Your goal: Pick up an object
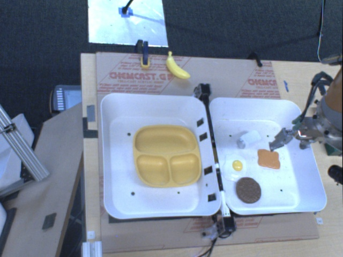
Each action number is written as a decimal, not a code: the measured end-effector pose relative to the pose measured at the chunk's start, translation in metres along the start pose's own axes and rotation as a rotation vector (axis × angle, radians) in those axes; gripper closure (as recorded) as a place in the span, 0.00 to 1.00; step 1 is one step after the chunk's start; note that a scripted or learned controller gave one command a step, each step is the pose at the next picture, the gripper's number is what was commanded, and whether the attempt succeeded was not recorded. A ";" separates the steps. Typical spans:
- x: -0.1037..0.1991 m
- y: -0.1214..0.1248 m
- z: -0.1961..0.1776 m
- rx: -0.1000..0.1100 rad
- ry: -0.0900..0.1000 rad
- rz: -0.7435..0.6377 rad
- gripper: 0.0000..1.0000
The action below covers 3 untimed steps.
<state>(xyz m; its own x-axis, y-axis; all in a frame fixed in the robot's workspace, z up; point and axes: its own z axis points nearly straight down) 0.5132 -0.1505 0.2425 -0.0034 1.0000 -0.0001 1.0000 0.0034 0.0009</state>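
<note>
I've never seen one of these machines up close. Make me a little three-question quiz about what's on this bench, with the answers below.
1. True or false: the yellow divided tray lies in the same bin as the brown round patty.
2. Which thing lies nearest the gripper? A) the banana B) the orange slice C) the fried egg
3. Fill in: the banana lies on the ____, beyond both bins.

Key
1. False: the tray is in the left bin, the patty in the right bin.
2. B: the gripper hangs just above the slice's upper edge.
3. Cardboard.
</note>
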 end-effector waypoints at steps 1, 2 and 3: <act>-0.008 0.002 0.058 0.004 0.001 0.003 0.00; -0.005 0.009 0.104 0.003 0.001 0.002 0.00; -0.005 0.009 0.156 0.003 0.001 0.002 0.00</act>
<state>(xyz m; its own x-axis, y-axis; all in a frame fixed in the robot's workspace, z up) 0.5225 -0.1553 0.0866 -0.0014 1.0000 0.0010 1.0000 0.0014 -0.0023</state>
